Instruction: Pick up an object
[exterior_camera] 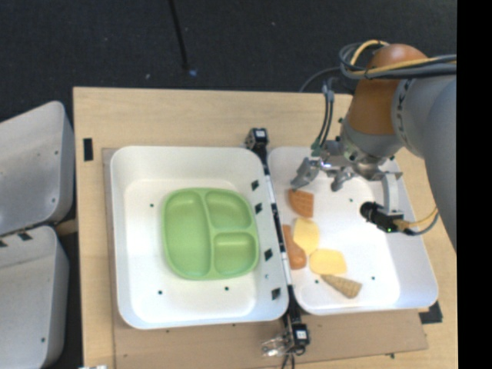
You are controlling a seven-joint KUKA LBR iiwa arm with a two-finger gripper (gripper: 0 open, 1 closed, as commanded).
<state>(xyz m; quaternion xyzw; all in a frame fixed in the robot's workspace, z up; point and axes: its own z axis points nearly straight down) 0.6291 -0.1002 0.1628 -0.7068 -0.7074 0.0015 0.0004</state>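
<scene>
Hovering over the right bin (411,279), your gripper (323,175) is spreading its fingers wide, gripping nothing. The orange food piece (302,202) is lying just below it, with yellow pieces (307,235) nearby.

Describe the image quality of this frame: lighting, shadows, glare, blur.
Camera view: even, soft overhead light, no harsh glare on the white bins; faint shadows beside the green tray and food pieces; the whole frame is slightly soft, and the gripper is too blurred to make out fine detail.
</scene>
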